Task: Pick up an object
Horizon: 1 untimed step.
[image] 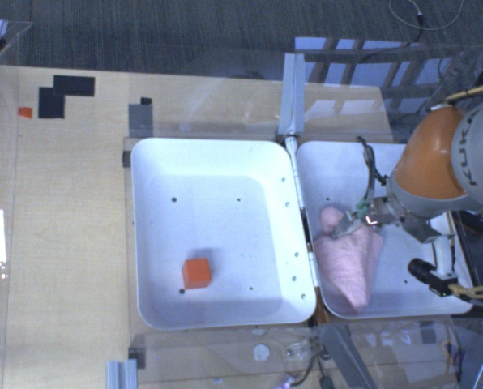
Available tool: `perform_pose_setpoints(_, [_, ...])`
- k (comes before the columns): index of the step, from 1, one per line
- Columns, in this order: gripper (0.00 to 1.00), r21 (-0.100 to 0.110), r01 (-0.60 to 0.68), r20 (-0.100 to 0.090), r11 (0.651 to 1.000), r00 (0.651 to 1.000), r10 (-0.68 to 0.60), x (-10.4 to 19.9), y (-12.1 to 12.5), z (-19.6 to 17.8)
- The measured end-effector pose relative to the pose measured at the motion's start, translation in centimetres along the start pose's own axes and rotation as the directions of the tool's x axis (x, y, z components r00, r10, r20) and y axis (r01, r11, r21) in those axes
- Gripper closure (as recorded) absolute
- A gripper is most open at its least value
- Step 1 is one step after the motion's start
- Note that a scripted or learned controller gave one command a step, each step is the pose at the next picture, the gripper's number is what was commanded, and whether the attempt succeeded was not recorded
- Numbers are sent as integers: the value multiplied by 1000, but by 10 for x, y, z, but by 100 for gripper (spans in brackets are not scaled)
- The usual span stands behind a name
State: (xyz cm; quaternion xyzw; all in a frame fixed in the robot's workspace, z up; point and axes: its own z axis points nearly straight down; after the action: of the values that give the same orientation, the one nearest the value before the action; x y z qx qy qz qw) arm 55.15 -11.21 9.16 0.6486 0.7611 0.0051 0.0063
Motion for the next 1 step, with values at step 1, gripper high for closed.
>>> perform_pose_setpoints(1, [0,-3,70,4,998,998,-70,-16,-62,-1])
